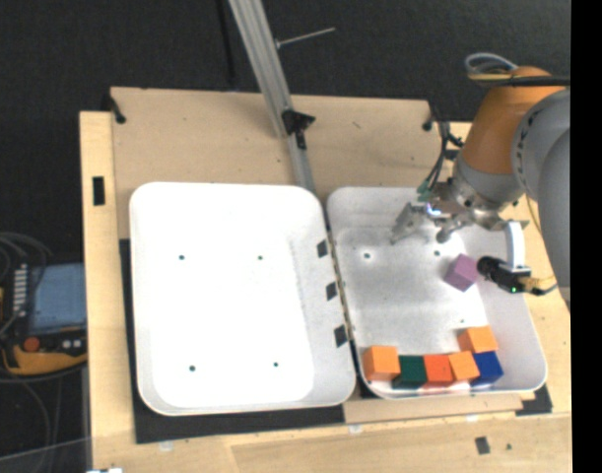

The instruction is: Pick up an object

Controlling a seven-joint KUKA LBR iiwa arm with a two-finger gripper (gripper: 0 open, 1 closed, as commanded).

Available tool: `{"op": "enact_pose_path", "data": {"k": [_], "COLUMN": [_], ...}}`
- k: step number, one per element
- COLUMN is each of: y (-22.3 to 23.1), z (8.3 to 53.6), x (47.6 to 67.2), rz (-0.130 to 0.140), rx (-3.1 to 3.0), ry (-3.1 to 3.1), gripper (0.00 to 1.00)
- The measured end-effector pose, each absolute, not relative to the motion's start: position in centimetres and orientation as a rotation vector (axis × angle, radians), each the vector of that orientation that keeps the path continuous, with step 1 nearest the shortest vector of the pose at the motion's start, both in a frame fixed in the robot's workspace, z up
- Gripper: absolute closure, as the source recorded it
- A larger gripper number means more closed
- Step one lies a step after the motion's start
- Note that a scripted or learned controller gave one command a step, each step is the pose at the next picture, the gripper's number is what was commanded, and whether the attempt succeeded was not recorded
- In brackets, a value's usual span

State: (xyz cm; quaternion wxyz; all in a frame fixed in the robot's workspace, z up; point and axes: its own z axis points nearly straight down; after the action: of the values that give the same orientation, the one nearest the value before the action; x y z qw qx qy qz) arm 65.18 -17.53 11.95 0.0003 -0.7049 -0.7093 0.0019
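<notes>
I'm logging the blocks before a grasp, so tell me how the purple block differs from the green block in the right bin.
The purple block lies alone in the open middle of the right bin, tilted; the green block sits packed in the row along the near wall, between orange blocks. The purple block is nearer the gripper; the green block is farther from it. Purple looks pale, green dark. Both are small cubes of similar size in the same bin.

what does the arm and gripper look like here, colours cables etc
The arm is bulky and rounded, grey with an orange band above the wrist. The gripper is silvery metal with two slim fingers. Thin dark cables run beside the wrist, and a pale loop sits atop the orange band.
</notes>
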Motion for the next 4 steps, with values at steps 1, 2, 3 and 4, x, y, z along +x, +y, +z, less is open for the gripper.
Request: {"op": "enact_pose_path", "data": {"k": [1,2,3,4], "y": [-17.6,-17.7,-17.9,-18.3], "z": [9.6,11.0,17.5,22.2], "x": [65.2,65.3,65.7,66.4], "rz": [0.006,0.001,-0.007,-0.007], "rx": [-2.216,-2.218,-2.218,-2.217], "ry": [-2.228,-2.233,-2.234,-2.236], "gripper": [0.00,1.00,1.00,1.00]}}
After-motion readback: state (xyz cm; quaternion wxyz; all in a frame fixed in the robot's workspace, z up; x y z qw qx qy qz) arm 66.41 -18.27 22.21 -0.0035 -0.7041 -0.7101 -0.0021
